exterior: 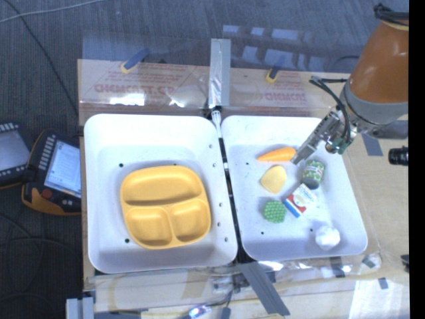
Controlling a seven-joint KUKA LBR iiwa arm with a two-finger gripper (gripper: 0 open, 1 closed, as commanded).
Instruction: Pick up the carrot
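Carrot (276,154) lies in the right bin (345,198), upper left part, above a pale yellow piece (273,178); gripper (302,155) sits low at the carrot's right end, touching or just beside it; cannot tell whether open or closed; yellow tray (166,205) rests in the left bin (99,178)

My gripper (300,155) at the carrot (276,154) in the right bin (345,185)

My tip touches the carrot's right end. Near it lie a pale yellow piece (273,178), a green can (313,173) and a green ball (273,211). The left bin (99,178) holds a yellow tray (165,205).
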